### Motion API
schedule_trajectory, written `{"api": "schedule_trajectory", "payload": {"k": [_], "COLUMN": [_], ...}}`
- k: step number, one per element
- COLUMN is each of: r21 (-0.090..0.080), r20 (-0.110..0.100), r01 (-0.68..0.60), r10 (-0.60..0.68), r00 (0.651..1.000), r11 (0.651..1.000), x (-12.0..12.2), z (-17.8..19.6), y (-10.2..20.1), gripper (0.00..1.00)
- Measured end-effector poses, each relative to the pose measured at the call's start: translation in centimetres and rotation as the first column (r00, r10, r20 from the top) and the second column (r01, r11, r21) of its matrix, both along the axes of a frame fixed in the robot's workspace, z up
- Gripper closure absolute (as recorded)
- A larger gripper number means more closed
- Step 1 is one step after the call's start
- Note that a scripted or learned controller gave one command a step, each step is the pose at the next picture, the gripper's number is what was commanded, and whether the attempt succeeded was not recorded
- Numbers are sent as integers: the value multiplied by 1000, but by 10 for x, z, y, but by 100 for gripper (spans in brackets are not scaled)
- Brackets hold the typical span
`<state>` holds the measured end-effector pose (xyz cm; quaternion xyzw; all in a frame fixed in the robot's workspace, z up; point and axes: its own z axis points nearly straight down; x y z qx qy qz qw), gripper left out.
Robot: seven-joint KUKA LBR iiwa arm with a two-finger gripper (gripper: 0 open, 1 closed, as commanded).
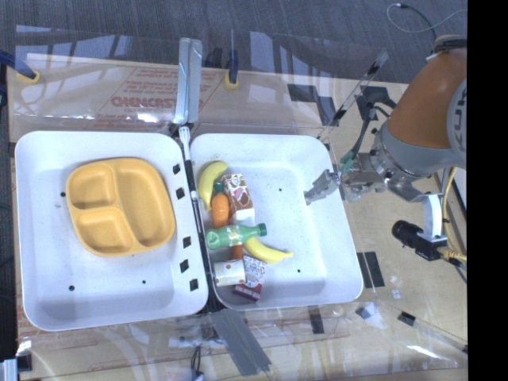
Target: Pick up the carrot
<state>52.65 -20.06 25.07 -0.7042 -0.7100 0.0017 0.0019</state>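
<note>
- Camera view looked down on two shallow white bins; the gripper (pixel 324 187) hung over the right edge of the right bin (pixel 317 244), well apart from the pile of toy food.
- The carrot (pixel 220 209) sat near the left wall of that bin, a short orange stub wedged between a yellow banana (pixel 208 179) on its far side and a green bottle (pixel 235 234) lying across its near side. A small carton (pixel 237 195) was touching its right side.
- Honestly couldn't tell whether the fingers were spread or closed, they were just a grey blur at that angle. Nothing was visibly between them.
- My read: this was the approach step, with the pick itself not yet started.
- The next move would need the arm to travel left across the bin and come down pretty precisely, since the carrot was boxed in on three sides.
- Everything looked like smooth, hard plastic: the carrot tapered and rounded, the bottle glossy, the carton boxy.
- A second banana (pixel 267 251) and more little cartons (pixel 239 274) lay nearer.
- The left bin (pixel 32 292) held a yellow divided plate (pixel 119 205), matte with rounded corners.
</note>
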Motion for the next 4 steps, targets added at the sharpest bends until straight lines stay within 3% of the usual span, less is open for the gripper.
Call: {"api": "schedule_trajectory", "payload": {"k": [1, 2, 3, 4], "r21": [-1, 1, 0, -1], "r20": [-2, 1, 2, 2], "r01": [96, -19, -28, -34], "r10": [-96, 19, 28, 34], "r00": [995, 1000, 1000, 999], "r11": [995, 1000, 1000, 999], "x": [15, -38, 9, 15], "z": [-90, -162, -62, -62], "y": [93, 110, 175, 157], "gripper": [0, 0, 0, 0]}}
